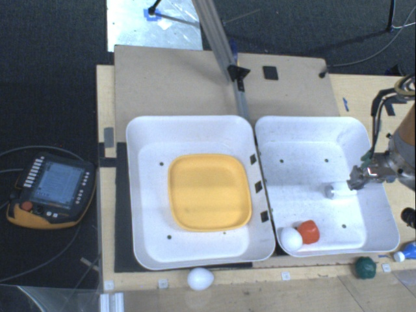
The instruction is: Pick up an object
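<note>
At the right edge of the frame we see the gripper (359, 177) over the right bin (312, 142); whether it is open or closed we cannot tell. An orange block (309, 231) and a white ball (290, 239) touch at that bin's lower left corner. A yellow plate (210, 192) lies in the left bin (149, 148).

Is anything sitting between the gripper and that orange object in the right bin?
Nothing visible blocks it. The gripper is over the right bin, at its right side; the orange object lies at the near wall with a white ball touching its left, the far side from the gripper. A small grey piece lies off that path.
</note>
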